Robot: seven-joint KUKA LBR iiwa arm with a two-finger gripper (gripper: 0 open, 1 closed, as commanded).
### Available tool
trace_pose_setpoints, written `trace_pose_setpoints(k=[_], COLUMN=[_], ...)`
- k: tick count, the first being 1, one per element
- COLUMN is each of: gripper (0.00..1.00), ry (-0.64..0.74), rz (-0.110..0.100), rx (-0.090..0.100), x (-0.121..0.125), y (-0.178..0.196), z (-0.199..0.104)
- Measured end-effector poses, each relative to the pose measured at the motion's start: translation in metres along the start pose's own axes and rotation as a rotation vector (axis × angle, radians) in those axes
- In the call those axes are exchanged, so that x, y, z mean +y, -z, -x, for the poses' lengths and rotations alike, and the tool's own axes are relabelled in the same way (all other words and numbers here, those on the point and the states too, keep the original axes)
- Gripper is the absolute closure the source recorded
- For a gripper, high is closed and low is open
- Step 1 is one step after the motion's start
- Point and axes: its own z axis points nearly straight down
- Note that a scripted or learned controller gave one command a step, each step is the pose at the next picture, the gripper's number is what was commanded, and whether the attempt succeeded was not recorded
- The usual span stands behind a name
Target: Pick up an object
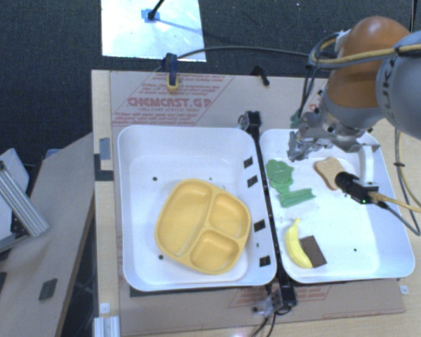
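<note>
My gripper [299,150] hangs over the back of the right bin [386,258], just right of and above a green leafy toy piece [279,171]. A green strip [295,197] lies below the leaf. A tan bread-like slice [329,171] sits to the right of the gripper's tip. Toward the front of that bin lie a yellow banana [295,243] and a brown block [312,251] touching it. Nothing shows between the fingers, and their spacing is too unclear to read.
The left bin [137,188] holds a yellow divided plate [203,225]. A black divider with clips runs between the two bins. The grey arm with its orange band [361,51] comes in from the upper right.
</note>
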Motion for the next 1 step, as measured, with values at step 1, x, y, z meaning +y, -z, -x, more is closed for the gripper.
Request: trace_pose_setpoints(k=[1], gripper=[1.00], ry=[0.000], rz=[0.001], rx=[0.000], x=[-0.0145], y=[0.0104], z=[-0.0556])
